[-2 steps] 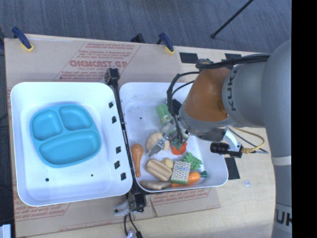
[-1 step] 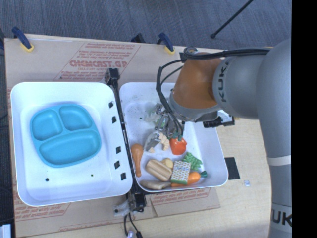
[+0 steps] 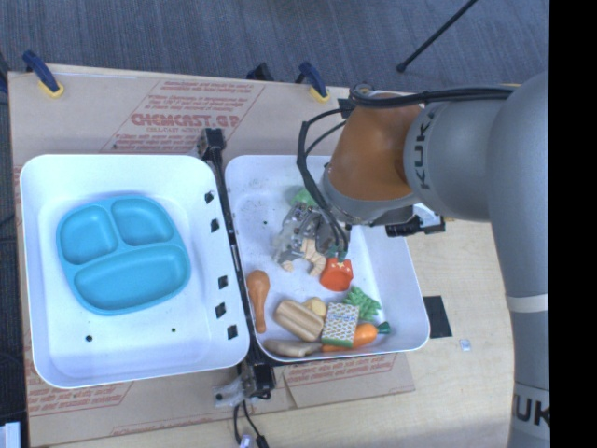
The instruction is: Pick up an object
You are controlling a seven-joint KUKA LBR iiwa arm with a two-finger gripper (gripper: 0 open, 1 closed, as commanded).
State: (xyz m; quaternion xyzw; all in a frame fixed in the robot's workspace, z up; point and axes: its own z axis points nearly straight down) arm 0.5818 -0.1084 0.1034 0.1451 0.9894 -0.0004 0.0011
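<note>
1. Looming closest to the lens, the grey arm (image 3: 485, 157) with its orange band (image 3: 368, 152) reaches in from the right and bends down over the right bin (image 3: 396, 264).
2. Under everything, the surface (image 3: 168, 119) carries a printed cardboard sheet and both white bins; the left bin (image 3: 37, 278) holds a blue divided tray (image 3: 123, 252).
3. Low in the middle of the right bin, the gripper (image 3: 303, 236) sits just above the toy food; whether it is open, closed or gripping anything cannot be told, because the metal parts blur together there.
4. Candidate objects crowd the near end of the right bin: a bread roll (image 3: 298, 317), a drumstick (image 3: 257, 297), a red pepper (image 3: 337, 273), a checkered block (image 3: 340, 325), a green leafy piece (image 3: 362, 301) and a carrot-like piece (image 3: 366, 334).
5. To do this well, I judge the gripper should settle on one separate piece, such as the red pepper just beside it, centre over it and come straight down, avoiding the tight pile.
6. A small tan piece (image 3: 287, 265) lies right at the gripper; contact is unclear.
7. A green item (image 3: 303, 196) is partly hidden under the wrist, and the arm's base is cut off.
</note>
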